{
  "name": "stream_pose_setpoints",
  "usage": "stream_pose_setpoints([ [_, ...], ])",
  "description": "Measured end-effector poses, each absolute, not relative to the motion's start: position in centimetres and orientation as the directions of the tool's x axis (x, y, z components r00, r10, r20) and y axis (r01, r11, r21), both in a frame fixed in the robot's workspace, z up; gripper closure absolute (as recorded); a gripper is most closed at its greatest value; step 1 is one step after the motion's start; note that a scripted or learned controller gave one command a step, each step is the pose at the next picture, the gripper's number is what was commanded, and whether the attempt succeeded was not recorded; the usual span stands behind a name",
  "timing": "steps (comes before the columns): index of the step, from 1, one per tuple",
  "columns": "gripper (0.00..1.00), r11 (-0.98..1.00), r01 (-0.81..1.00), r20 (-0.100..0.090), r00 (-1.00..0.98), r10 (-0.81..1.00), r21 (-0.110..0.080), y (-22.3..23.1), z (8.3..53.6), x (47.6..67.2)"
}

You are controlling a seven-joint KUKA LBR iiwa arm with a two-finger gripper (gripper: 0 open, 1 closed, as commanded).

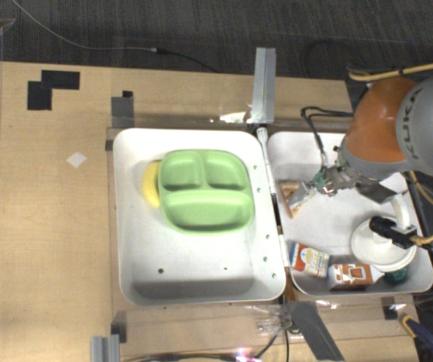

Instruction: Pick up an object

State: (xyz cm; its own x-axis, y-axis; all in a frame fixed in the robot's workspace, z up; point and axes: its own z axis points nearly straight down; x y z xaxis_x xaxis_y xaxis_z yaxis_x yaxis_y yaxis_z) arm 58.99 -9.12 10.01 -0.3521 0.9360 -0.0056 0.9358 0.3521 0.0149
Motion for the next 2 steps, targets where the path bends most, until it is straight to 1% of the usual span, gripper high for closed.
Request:
stream_pose_setpoints([
  [1, 0.00, 0.411, 0.911, -0.007, -0.411, 0.912, 0.019, -9.6, 9.4, 62.5],
  [2, 1.00, 0.412, 0.911, -0.010, -0.412, 0.911, 0.027, -9.6, 10.6, 62.8],
])
